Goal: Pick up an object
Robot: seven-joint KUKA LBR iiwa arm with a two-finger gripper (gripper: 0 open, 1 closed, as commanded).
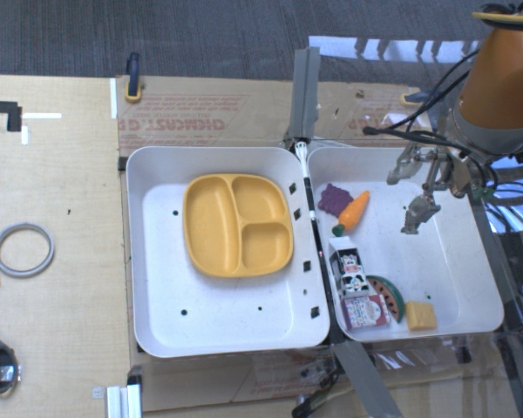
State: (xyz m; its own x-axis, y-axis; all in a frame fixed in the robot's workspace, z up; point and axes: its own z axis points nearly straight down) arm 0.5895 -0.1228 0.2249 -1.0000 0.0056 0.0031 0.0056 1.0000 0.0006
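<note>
**Nothing lifted yet: pincer poised over the right bin**

No object is seen between the fingers of the pincer (427, 200), so the pick is judged not yet made. The pincer is held above the upper part of the right bin (471, 259), over bare white floor, and nothing is gripped; whether its fingers are spread or closed cannot be told from this slanted view.

All candidate objects are seen lying in the right bin. Places are given relative to the toy carrot (353, 212): a purple toy (334, 198) lies just beside it on its left, touching or nearly so; a printed packet (353, 279) lies below it, near the divider; a watermelon slice toy (390, 296) is tucked against the packet's lower right; a yellow block (421, 317) rests further down and to the right, near the bin's lower edge. The pincer hangs to the carrot's right, apart from it.

A yellow divided plate (238, 225) is seen in the left bin (157, 303), well to the carrot's left.

Left to be done: a descent onto one object, a closing of the fingers and a lift.
</note>
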